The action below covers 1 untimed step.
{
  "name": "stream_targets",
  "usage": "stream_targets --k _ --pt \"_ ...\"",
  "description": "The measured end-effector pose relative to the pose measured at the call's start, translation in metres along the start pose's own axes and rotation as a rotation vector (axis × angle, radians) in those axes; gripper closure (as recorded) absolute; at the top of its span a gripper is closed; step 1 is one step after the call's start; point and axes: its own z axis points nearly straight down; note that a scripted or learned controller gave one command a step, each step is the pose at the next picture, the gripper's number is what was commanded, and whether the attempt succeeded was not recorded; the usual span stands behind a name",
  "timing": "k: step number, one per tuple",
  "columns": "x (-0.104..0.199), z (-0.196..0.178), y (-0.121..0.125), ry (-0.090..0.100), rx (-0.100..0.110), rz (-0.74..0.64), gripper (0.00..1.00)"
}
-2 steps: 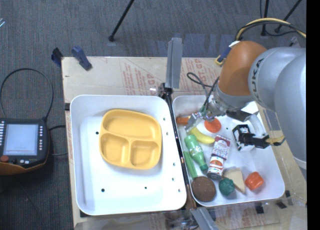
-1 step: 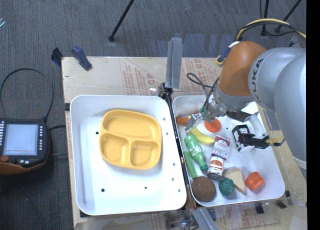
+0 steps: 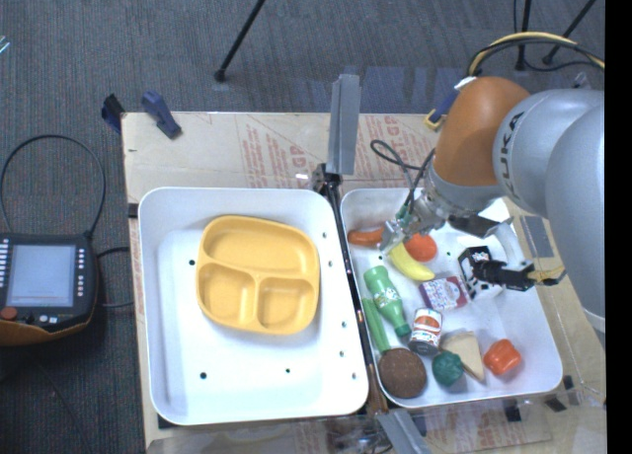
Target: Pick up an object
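My gripper (image 3: 406, 228) is low over the back left part of the right bin (image 3: 549, 343), hanging from the grey arm with its orange band. Directly under and around it lie an orange sausage-shaped piece (image 3: 364, 237), a small orange-red tomato (image 3: 423, 247) and a yellow banana (image 3: 409, 264). I cannot tell whether anything sits between its tips. Further forward are a green bottle (image 3: 386, 298), a red-and-white packet (image 3: 441, 292) and a small can (image 3: 427, 330).
Along the right bin's front lie a brown round cookie (image 3: 402, 372), a green broccoli piece (image 3: 447, 369), a pale cheese wedge (image 3: 465, 350) and an orange pepper (image 3: 503, 356). The left bin (image 3: 168, 363) holds a yellow divided plate (image 3: 259, 274). A grey post (image 3: 343, 131) stands behind the bins.
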Motion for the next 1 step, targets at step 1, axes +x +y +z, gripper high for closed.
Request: stream_targets --k 1 --pt "0.0181 -0.0214 -0.052 0.0 0.002 0.107 1.0"
